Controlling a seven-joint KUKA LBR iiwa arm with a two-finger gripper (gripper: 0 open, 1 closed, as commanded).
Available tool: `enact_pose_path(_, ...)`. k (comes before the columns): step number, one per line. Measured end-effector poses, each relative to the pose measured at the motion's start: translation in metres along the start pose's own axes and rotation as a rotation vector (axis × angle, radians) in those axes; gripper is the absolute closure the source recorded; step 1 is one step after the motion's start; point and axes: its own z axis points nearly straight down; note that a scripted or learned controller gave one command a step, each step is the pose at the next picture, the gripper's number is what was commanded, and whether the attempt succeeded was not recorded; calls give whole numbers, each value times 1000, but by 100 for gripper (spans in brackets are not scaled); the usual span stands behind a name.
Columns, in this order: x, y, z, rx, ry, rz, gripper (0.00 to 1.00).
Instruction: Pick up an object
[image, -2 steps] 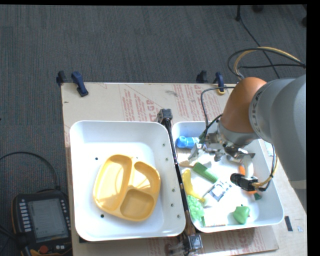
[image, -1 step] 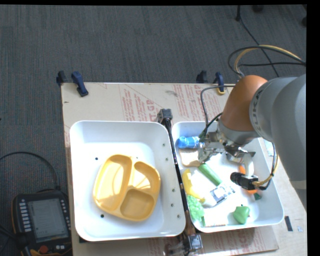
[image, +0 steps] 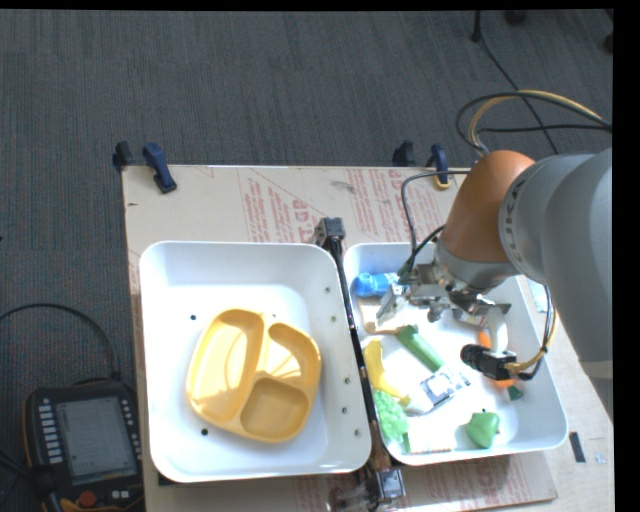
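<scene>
Fingers (image: 405, 298): I cannot tell their state. Beneath my gripper (image: 418, 300), a long green plastic stick (image: 420, 349) lies pointing toward the lower right.

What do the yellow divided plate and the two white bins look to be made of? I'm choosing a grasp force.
The yellow divided plate looks like moulded plastic, semi-gloss: uniform colour, rounded compartment walls, soft highlights. The left white bin and the right white bin also appear to be smooth plastic, with rounded rims and a faint sheen, though enamelled metal can't be ruled out from this view.
</scene>
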Motion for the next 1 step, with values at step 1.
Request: enact_pose_path(1,-38,34,7,-6,-3,-1,0)
